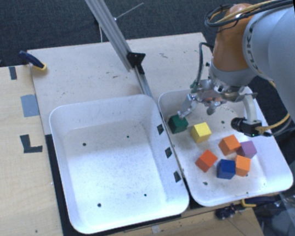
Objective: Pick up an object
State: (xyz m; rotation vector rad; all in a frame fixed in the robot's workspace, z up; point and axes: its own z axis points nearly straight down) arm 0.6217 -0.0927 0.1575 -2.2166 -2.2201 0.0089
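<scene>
In the right bin (268, 181) lie several small blocks: a dark green cube (178, 123) near the bin's left wall, a yellow cube (200, 132) just beside it, then three orange blocks (206, 160) (229, 144) (243, 165), a blue cube (226, 169) and a purple one (247, 149) (these last clustered close together). The gripper (197, 104) hangs over the bin's upper part with its fingers spread and nothing between them, one fingertip near the green cube. The left bin (64, 155) sits alongside.

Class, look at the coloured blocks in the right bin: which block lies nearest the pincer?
The green block, at the bin's upper left. It sits right beside the pincer; the yellow block lies lower, the rest farther still.
</scene>
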